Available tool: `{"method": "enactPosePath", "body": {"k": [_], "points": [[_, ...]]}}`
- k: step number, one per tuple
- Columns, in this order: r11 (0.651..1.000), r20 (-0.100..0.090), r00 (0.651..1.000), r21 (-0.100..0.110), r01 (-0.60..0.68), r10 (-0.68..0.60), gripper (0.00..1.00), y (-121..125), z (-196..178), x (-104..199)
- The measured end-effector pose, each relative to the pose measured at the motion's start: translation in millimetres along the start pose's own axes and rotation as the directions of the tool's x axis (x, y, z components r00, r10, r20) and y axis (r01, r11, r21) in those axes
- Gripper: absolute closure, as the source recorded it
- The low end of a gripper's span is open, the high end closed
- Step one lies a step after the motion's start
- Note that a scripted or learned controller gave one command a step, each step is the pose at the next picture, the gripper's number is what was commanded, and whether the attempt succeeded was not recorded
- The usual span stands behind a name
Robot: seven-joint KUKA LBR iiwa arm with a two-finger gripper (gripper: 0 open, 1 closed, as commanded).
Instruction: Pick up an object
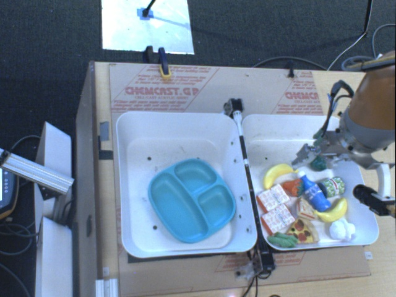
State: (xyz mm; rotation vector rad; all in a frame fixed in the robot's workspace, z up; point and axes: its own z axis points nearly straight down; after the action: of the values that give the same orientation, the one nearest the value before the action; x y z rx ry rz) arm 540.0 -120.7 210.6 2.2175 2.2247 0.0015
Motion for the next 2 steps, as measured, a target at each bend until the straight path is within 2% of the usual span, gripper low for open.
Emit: {"method": "enactPosePath", "body": {"k": [1,2], "points": [[1.000,0.000,1.000,0.003,0.000,0.000,0.00,26.3,122.4,27.7],[1.000,0.000,1.000,-0.001,0.000,0.000,1.00,27.9,110.7,27.1]]}}
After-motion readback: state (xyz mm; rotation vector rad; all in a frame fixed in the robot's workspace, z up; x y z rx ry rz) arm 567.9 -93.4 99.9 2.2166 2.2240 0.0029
